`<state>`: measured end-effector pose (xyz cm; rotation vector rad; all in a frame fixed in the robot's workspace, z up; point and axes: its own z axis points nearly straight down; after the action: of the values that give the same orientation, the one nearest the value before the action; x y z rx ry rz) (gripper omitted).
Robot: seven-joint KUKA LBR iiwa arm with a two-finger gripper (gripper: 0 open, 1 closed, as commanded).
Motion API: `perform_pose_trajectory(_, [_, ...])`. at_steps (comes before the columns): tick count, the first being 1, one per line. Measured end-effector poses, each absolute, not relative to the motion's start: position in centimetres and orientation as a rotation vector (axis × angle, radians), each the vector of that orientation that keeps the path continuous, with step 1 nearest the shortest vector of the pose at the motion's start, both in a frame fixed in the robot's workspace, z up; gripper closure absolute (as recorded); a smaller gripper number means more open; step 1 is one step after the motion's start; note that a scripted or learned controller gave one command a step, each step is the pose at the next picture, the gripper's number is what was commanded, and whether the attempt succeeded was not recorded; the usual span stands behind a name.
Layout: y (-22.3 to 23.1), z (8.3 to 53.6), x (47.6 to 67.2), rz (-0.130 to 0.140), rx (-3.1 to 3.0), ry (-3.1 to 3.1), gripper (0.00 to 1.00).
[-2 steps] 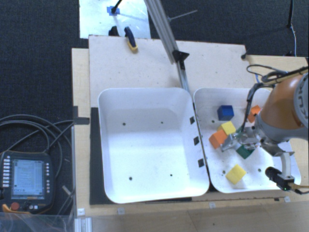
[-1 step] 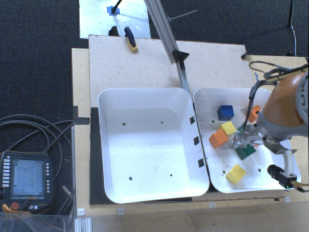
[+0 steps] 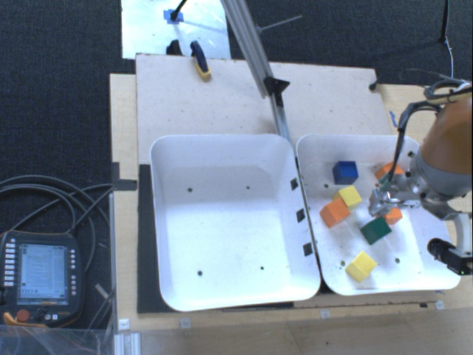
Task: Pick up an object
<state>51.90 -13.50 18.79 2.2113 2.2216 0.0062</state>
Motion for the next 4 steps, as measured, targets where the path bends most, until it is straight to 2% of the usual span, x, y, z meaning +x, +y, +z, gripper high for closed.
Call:
perform_pose_trajectory(1, [-13.5, 22.5, 52.1, 0.005, 2.212, 2.223, 1.00])
perform_pose_trajectory(4, [3.7, 21.6, 51.5, 0.004, 2.209, 2.236, 1.00])
